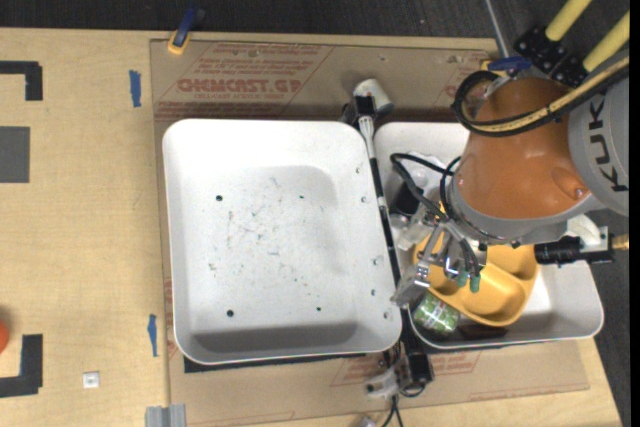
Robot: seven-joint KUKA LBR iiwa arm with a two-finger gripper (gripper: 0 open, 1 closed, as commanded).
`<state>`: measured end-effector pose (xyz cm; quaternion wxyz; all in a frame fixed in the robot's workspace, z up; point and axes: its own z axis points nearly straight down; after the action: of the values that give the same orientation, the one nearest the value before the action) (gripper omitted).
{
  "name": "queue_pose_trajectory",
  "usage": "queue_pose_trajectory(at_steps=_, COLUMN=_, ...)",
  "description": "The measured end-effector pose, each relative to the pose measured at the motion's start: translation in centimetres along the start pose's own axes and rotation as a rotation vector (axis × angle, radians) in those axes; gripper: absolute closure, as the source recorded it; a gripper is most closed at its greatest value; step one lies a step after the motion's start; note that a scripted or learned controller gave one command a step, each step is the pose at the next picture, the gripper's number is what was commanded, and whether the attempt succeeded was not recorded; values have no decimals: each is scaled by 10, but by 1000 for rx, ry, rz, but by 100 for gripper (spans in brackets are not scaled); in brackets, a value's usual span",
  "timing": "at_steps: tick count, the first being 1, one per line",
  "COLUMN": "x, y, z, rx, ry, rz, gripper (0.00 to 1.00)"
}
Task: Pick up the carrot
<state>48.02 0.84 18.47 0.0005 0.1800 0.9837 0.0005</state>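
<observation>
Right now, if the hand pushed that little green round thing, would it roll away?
The green thing looks rounded, so it would probably roll. But it sits against the yellow thing in a corner of the right bin, so it likely wouldn't go far. It looks small, so it is probably light.

The cardboard sheet (300, 75) reads "CHEMCAST GP"; the arm (610, 145) shows "KU".
</observation>
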Motion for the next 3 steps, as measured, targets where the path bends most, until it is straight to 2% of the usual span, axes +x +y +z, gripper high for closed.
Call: queue_pose_trajectory(at_steps=3, x=0, y=0, z=0, rx=0, ry=0, rz=0, gripper=0)
